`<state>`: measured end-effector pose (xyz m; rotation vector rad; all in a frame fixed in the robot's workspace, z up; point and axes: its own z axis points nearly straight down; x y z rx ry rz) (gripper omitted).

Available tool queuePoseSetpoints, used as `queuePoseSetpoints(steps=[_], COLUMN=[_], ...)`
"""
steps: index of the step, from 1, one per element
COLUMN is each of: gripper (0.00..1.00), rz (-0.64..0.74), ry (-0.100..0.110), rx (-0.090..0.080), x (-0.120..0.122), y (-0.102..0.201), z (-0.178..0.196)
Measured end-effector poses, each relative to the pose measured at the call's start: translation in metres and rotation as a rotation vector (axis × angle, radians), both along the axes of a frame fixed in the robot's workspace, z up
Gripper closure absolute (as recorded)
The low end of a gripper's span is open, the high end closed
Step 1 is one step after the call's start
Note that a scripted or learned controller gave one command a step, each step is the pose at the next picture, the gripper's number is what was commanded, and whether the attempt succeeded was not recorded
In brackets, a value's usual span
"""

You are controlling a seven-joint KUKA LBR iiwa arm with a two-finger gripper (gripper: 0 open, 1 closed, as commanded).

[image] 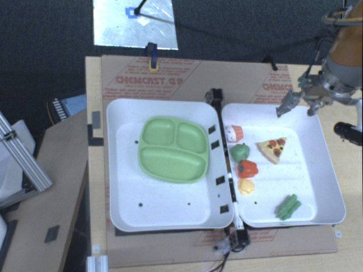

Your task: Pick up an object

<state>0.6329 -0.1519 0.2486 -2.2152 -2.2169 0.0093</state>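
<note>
- Hovering above the far right corner of the right bin (317, 152): the tool (299, 107), two dark fingers spread apart, nothing between them.
- Not yet started on any grasp, judging by the gap between the tool and every toy; reach, descent, closing and lift all remaining.
- Nearest below the tool and a little toward the bench front: a pizza slice (273, 149), lying flat on the bin floor, apart from the rest.
- Further off toward the divider, in a rough column: a small red-and-white can (233, 133), a green pepper (240, 151), a red tomato (247, 168), a yellow piece (246, 186), each close to or touching its neighbour.
- Farthest from the tool, near the front edge of the same bin: a green bean pod (287, 206), alone and well apart from the others.
- Across the divider, in the left bin (122, 169): a green divided plate (173, 149), well away from the tool.
- Under both bins: a brown board with red lettering on the worktop (187, 75), with yellow clamp (152, 57) at its far edge.
- Beyond that: dark blue carpet (45, 38), a shiny square sheet (135, 14), metal framing (20, 157) at far left.
</note>
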Motion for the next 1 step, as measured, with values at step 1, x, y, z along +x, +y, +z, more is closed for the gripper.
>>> queuePoseSetpoints(steps=[1], gripper=[0.0], rz=[0.002], ry=[-0.011], rx=[-0.002], x=[0.0022], y=[0.0002], z=[0.007])
